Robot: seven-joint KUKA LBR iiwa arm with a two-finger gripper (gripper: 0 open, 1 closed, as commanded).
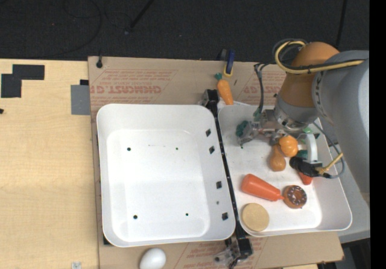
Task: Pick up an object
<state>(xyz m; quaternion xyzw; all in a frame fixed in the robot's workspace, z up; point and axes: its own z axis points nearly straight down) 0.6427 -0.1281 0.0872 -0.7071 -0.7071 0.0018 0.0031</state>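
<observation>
My gripper (269,131) hangs low over the far part of the right bin (338,219), under the orange wrist band. Just left of it lies a small green object (244,129). An orange ball (288,145) and a brownish-orange pear shape (277,161) lie right below the gripper, close to it. Nearer the front are an orange carrot (261,187), a dark sprinkled doughnut (295,196) and a tan round disc (255,218). Nothing shows between the gripper's parts.
A white and green bottle (311,147) and a small red piece (306,178) lie at the right of the bin. The left bin (114,141) adjoins it. A white egg (152,258) sits outside, in front of the left bin. An orange clamp (225,91) is at the back divider.
</observation>
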